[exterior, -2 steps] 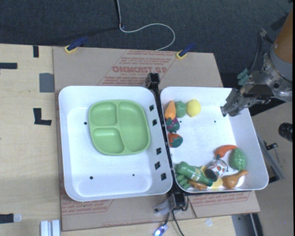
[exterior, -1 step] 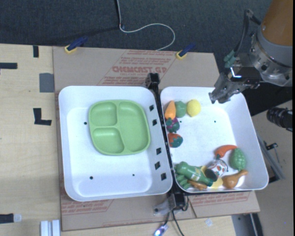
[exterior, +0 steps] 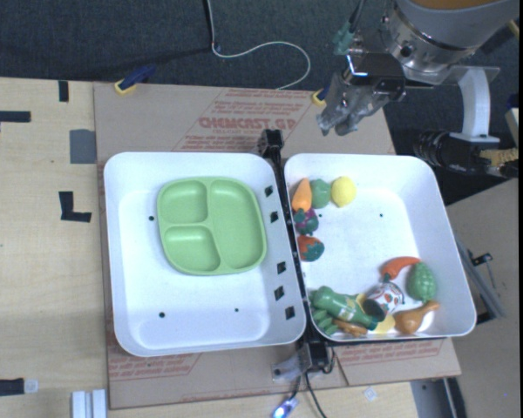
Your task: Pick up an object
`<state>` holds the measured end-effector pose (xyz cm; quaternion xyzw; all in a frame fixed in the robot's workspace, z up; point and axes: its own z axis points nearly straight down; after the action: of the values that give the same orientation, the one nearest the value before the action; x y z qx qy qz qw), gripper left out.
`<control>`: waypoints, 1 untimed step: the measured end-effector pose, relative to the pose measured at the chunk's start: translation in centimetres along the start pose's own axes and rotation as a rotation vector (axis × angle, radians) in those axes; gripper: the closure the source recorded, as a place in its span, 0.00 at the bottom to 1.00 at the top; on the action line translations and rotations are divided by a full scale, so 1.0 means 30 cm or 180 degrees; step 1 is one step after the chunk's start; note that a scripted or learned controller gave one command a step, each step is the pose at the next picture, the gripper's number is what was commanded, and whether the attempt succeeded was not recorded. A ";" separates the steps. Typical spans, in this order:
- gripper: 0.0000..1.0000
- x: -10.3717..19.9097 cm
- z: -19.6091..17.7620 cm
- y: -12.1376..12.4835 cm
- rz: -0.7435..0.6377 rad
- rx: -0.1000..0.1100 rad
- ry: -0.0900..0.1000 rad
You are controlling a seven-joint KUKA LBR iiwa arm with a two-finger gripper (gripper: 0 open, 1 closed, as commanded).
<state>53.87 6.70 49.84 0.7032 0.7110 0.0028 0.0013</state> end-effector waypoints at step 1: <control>1.00 0.207 -0.110 0.013 0.0009 0.0009 -0.0001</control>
<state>54.18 12.90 53.17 0.7042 0.7100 0.0017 0.0004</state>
